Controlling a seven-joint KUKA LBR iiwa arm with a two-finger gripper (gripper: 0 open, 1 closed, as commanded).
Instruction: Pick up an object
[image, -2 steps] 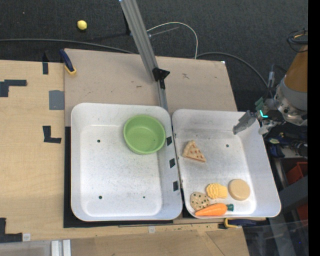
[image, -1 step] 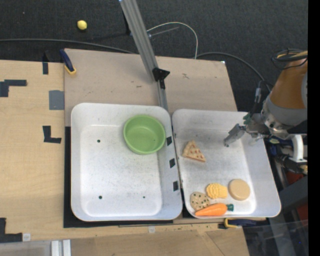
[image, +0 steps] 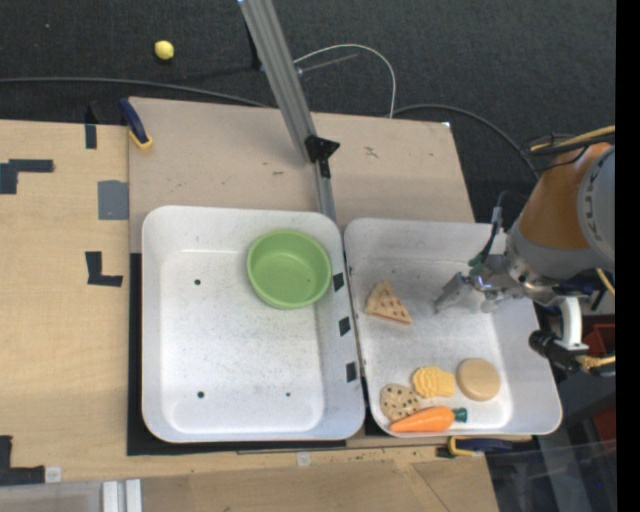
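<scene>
The right bin (image: 420, 240) holds a tan wedge-shaped slice (image: 388, 303) near its left wall. A yellow ridged piece (image: 433, 381), a round tan biscuit (image: 479, 379), a speckled cookie (image: 400, 401) and an orange carrot (image: 428, 420) lie along its front. A green bowl (image: 289, 268) sits in the left bin (image: 180, 330). My gripper (image: 467, 299) hangs over the middle right of the right bin, open, with nothing between its fingers. It is to the right of the wedge and behind the biscuit.
A grey metal pole (image: 285, 80) slants down from the top to the bins' shared back edge. Cables run across the dark floor behind the bench. A small yellow ball (image: 164, 49) lies far back left.
</scene>
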